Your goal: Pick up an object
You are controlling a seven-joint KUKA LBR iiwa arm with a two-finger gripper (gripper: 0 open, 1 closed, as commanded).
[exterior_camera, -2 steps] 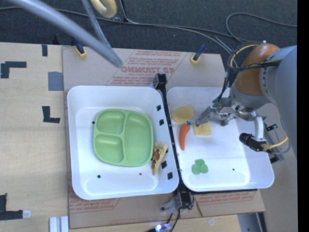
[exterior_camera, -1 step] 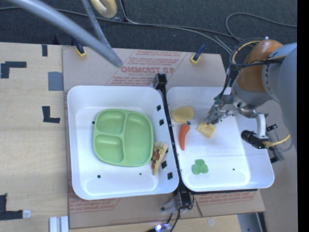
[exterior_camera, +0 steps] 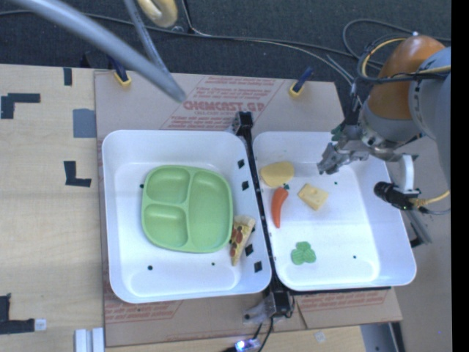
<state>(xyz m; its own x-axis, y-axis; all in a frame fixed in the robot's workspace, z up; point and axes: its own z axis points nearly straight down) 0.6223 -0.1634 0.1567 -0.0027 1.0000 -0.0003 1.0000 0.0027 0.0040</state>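
Right bin (exterior_camera: 366,270), near edge: green broccoli piece (exterior_camera: 303,254). Mid-bin: orange carrot (exterior_camera: 279,205), cheese wedge (exterior_camera: 313,196); yellow lemon-like piece (exterior_camera: 277,173) toward far-left corner. Gripper (exterior_camera: 331,161) hangs over the far edge, grasping nothing; finger opening unreadable. Left bin (exterior_camera: 117,196): green divided plate (exterior_camera: 187,208), pizza slice (exterior_camera: 239,239) by its right edge.

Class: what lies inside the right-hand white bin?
Right bin holds a yellow round piece, carrot, cheese wedge and green broccoli. The gripper covers part of its floor.

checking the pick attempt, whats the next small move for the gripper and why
Probably ease the gripper down and a little toward the cheese wedge, the nearest item in the right bin; it hangs above the bin's far side, holding nothing.
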